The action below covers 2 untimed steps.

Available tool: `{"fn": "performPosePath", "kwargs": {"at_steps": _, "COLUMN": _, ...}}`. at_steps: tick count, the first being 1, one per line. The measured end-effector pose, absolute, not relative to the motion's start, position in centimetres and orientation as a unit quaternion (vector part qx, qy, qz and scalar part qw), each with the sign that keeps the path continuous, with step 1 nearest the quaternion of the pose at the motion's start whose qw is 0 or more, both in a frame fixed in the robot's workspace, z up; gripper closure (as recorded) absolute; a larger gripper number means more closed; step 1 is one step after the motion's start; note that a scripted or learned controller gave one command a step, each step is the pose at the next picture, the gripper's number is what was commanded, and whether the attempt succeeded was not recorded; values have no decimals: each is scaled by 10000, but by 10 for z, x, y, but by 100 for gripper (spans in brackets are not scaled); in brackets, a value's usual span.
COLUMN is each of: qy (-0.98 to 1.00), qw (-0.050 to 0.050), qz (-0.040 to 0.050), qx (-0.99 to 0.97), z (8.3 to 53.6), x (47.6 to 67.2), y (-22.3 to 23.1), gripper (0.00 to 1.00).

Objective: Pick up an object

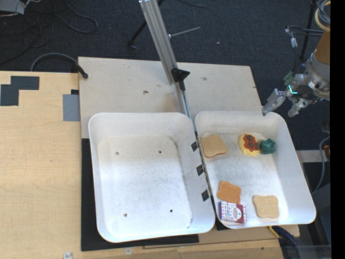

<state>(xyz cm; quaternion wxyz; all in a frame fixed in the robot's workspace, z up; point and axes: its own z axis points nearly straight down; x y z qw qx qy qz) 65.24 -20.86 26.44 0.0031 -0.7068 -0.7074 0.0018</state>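
The gripper (pixel 282 102) hangs with fingers spread and nothing between them, just past the far right corner of the right bin (pixel 302 182). In that bin lie toast (pixel 213 145), a yellow-red-green toy (pixel 255 144), an orange slice (pixel 229 191), a red packet (pixel 232 212) and pale bread (pixel 266 206). Both bins sit on a pale board (pixel 129 85), dark carpet (pixel 226 15) and cables (pixel 48 4) beyond.

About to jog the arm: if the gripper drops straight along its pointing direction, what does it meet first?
Probably the far right corner rim of the right bin, just under the gripper; depth is unclear, so it might pass outside the rim.
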Motion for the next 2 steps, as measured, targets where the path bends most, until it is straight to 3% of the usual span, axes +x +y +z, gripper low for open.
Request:
{"fn": "performPosePath", "kwargs": {"at_steps": 1, "qy": -7086, "qw": 13, "qz": 9, "qx": -7056, "z": 267, "x": 653, "y": -208, "gripper": 0}}
{"fn": "performPosePath", "kwargs": {"at_steps": 2, "qy": -7070, "qw": 28, "qz": 20, "qx": -7073, "z": 221, "x": 650, "y": -214, "gripper": 0}}
